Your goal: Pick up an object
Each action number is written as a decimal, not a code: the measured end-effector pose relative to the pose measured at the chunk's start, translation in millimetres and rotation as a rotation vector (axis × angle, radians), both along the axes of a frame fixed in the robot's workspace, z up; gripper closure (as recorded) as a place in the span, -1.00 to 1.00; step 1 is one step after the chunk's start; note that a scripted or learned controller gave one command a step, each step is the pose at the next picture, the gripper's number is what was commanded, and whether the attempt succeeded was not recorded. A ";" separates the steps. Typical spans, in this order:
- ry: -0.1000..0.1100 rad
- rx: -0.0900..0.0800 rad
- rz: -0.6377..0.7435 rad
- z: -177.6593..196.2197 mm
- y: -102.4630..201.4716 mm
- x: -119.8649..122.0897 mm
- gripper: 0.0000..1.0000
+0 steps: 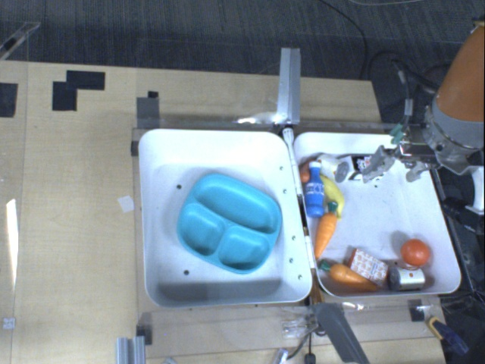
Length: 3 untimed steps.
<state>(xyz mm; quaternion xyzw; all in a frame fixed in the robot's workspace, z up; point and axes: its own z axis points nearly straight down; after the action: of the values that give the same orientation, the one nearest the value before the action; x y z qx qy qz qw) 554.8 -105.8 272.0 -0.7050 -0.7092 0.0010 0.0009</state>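
My gripper [395, 170] hangs over the back of the right bin [447, 237], and its two grey fingers [374, 167] stand apart, open, with nothing between them. Just left of it lies a small black and white object [351, 164]. Along the bin's left wall lie a blue bottle [314, 196], a yellow banana [333, 195] and a carrot [324, 234]. At the front are a second carrot [348, 276], a red and white packet [369, 264], a silver can [408, 279] and a red-orange ball [415, 252].
The left bin [163, 196] holds a blue divided plate [229, 222]. A metal post [289, 82] stands behind the wall between the two bins. The arm's orange band [464, 78] is at the right edge. White floor shows in the right bin's middle.
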 end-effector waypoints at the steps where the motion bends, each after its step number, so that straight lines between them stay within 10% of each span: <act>1: -0.004 0.000 0.053 39.0 -11.0 -28.1 -1.00; 2: -0.004 0.000 0.057 47.9 -10.1 -26.4 1.00; 3: -0.003 0.000 0.047 67.5 -15.2 -24.7 1.00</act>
<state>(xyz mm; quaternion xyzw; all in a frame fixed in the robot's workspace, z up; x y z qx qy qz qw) 530.2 -121.0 339.5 -0.6880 -0.7257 0.0000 -0.0001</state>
